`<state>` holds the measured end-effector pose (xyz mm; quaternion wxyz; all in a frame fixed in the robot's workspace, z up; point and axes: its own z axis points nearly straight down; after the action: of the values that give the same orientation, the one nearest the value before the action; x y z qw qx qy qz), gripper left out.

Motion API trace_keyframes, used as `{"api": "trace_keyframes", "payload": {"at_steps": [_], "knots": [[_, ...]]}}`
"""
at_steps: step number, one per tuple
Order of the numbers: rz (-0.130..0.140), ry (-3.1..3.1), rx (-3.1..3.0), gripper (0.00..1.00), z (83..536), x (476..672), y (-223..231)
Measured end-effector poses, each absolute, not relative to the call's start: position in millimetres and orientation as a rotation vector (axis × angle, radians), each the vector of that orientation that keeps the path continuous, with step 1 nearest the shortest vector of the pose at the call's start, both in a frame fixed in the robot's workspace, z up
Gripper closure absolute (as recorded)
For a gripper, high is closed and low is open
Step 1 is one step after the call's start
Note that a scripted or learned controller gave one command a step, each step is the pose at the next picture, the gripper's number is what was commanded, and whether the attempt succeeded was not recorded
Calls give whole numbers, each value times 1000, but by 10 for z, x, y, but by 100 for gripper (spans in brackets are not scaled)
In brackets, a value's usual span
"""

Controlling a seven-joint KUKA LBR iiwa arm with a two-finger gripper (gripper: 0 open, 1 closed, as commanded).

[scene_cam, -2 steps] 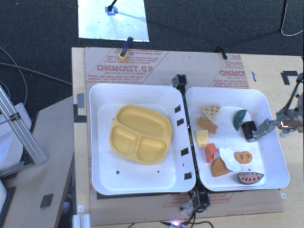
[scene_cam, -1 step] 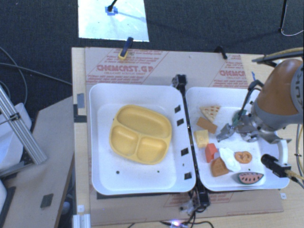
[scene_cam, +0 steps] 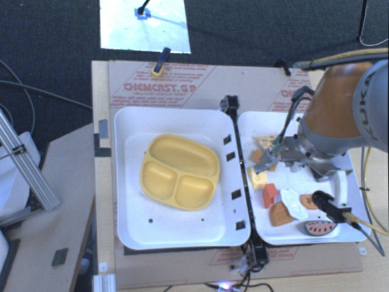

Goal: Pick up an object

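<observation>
Now the pincer [scene_cam: 267,161] hangs low in the right bin [scene_cam: 349,239], directly over the brown piece [scene_cam: 259,156]. Just beside the piece, toward the yellow tray [scene_cam: 179,171], lies the pale block [scene_cam: 259,178]. Whether the pincer is apart or together, I cannot tell.

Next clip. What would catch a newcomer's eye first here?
The yellow divided tray, tilted in the left bin. Then the arm's orange band over the right bin, with the gripper low among crowded toy food, such as the watermelon slice near the front.

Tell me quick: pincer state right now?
Pincer: low in the right bin, among the toy food pieces near the cheese wedge; open or shut cannot be told.
</observation>
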<state>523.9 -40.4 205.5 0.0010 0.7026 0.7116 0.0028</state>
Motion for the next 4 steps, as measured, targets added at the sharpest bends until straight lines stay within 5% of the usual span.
{"api": "trace_keyframes", "payload": {"at_steps": [1,2,3,4], "knots": [[1,2226,2215,0,1835,5478,-497],[-1,2232,2217,0,1838,4840,-120],[13,2222,2207,0,2566,5534,-109],[5,2231,2207,100,2630,5502,-112]]}}
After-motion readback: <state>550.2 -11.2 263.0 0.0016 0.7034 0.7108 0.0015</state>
